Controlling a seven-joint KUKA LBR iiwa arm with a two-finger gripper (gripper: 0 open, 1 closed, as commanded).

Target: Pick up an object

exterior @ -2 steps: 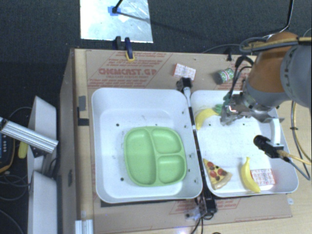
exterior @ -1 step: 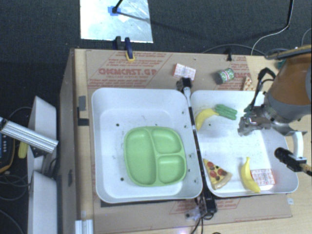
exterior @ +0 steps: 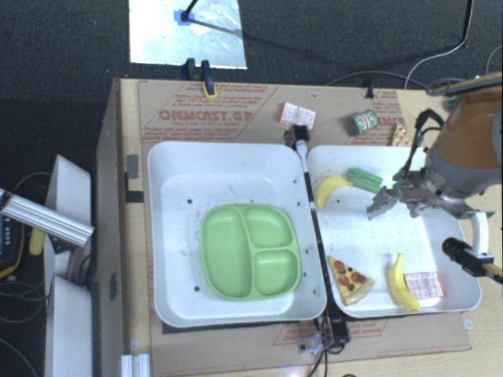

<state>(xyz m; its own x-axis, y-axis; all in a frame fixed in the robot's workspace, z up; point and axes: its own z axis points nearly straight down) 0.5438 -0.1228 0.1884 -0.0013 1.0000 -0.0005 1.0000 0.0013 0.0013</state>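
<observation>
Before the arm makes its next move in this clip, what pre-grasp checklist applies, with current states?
1. Tool over the right bin: ok.
2. Object between the tool's fingers: not ok, nothing visible there.
3. Nearest targets, green object and banana, unobstructed: ok.
4. Other targets lie apart from the tool: pizza slice, second banana, packet: ok.
5. Finger opening: cannot tell.

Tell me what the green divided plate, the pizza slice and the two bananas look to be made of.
Green divided plate: likely moulded plastic, matte with a soft sheen, one even colour.
Pizza slice: probably a plastic toy; flat painted toppings, crisp edges.
Bananas, one near the divider, one at the front: apparently plastic too, uniform yellow, smooth, unblemished. Rubber cannot be ruled out.
</observation>
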